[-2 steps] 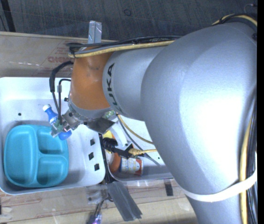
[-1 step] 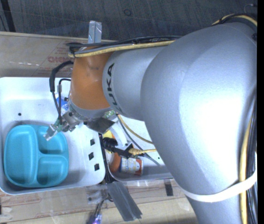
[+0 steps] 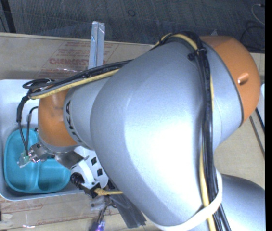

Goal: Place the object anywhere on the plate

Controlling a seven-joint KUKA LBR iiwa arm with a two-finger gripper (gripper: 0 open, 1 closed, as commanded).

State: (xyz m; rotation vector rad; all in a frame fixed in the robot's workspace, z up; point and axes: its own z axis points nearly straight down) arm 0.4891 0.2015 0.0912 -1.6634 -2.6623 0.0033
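Gripper (image 3: 30,158) low over the blue plate (image 3: 15,172), wrist and arm (image 3: 160,129) hide its tips, so its opening can't be told. Plate sits in the white bin (image 3: 1,95), under and left of the gripper. Wooden bench (image 3: 39,47) behind, dark floor (image 3: 126,8) beyond. Object hidden, orientation unknown.

Even bright light, soft sheen, slightly blurred

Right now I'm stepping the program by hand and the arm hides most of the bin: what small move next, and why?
Probably a short lift straight up. The arm covers most of the white bin and its wrist sits over the blue plate, so I cannot tell whether anything is held or placed.
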